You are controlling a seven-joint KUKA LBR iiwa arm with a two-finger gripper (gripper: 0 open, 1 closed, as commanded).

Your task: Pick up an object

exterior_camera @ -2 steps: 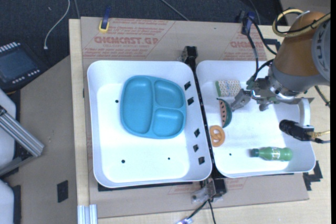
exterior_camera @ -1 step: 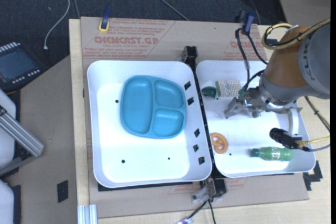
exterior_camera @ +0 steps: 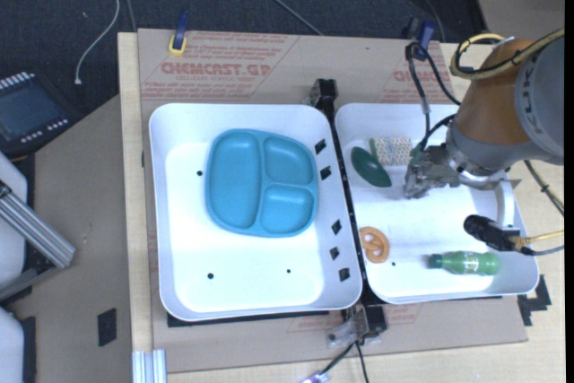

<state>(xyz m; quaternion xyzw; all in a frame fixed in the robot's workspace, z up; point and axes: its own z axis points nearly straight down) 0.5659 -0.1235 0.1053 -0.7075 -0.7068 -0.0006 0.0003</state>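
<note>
2 white bins – left bin (exterior_camera: pixel 170 220), right bin (exterior_camera: pixel 395 282). Left: 1 blue divided plate (exterior_camera: pixel 262 182). Right: 1 green spoon-like utensil (exterior_camera: pixel 369 165), 1 pretzel (exterior_camera: pixel 375 244), 1 green bottle (exterior_camera: pixel 463 262), 1 speckled sponge-like obj (exterior_camera: pixel 392 148) – far side.

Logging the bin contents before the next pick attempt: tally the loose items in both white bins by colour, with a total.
Blue: 1, the blue divided plastic plate in the left bin.
Green: 2, the dark green spoon-like scoop and the green plastic bottle.
Orange: 1, the orange pretzel-shaped toy.
White speckled: 1, the small speckled block.
Total: 5.
</note>
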